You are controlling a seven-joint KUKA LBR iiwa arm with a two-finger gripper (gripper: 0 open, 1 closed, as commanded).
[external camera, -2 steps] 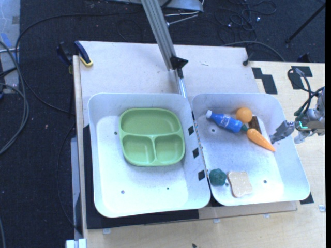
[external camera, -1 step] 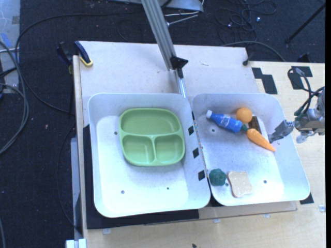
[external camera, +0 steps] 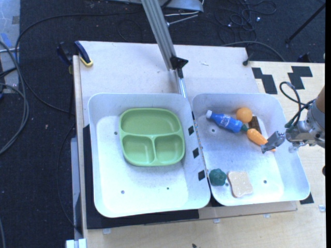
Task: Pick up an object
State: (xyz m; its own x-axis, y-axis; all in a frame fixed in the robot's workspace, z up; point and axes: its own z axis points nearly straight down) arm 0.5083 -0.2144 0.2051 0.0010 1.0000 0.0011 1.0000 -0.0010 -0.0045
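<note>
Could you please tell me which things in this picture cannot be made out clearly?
- Gripper, camera view: too small and dark to make out in detail.
- Arm: cut off by the right edge.
- Brown item behind the orange carrot: partly hidden, unidentifiable.
- Blue bottle label: too small to read.

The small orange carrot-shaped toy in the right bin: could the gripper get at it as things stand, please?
Probably yes: the gripper sits beside the small orange carrot-shaped toy, with nothing between them; the blue plastic bottle lies further left.

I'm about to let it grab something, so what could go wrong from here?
The blue bottle, orange ball and carrot-like orange piece lie tightly clustered, so a grasp could catch or knock two at once. The gripper sits near the right bin's wall and might clip it.
</note>
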